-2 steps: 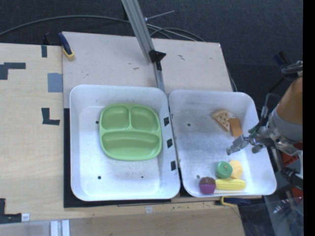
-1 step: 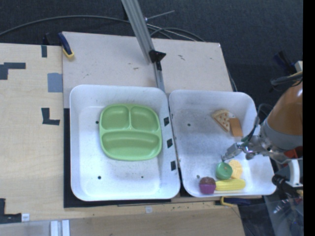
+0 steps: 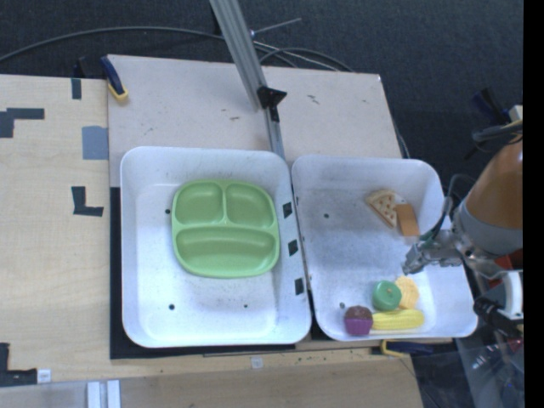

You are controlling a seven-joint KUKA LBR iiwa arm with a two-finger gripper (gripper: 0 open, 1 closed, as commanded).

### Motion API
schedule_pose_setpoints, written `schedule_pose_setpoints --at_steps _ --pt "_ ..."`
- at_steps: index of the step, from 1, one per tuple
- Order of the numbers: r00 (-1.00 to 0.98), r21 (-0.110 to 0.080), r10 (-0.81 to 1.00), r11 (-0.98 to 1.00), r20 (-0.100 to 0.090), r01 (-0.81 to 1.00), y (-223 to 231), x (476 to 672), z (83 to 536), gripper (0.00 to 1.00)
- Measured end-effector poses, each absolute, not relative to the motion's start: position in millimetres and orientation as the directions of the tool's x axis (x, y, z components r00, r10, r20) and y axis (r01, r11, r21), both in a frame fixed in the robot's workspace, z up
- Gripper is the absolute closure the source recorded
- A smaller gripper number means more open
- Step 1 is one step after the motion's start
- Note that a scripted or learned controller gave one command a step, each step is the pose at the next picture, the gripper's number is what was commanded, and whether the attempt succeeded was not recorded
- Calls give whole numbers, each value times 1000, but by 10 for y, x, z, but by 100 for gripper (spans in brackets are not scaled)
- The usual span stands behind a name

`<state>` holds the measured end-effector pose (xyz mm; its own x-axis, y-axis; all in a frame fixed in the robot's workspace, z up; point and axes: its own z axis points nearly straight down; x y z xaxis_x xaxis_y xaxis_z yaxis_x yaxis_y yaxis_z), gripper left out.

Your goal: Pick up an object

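I see the arm coming in at the right edge, cut off by the frame, orange band showing. Jaws sit low in the right bin, lower-right part; too small and blurred, can't tell if released or clenched. Toy food clusters at that bin's bottom right corner: green round piece, yellow corn-like piece, purple piece, all touching or nearly so. Tan cracker-like piece w/ orange block lies upper right. Left bin holds a green divided plate.
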<state>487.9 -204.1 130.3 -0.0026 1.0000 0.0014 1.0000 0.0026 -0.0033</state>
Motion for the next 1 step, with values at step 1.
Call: schedule_pose_setpoints --at_steps 1 --pt "-2 2 1000 2 -1 1000 -1967 4852 1757 100"
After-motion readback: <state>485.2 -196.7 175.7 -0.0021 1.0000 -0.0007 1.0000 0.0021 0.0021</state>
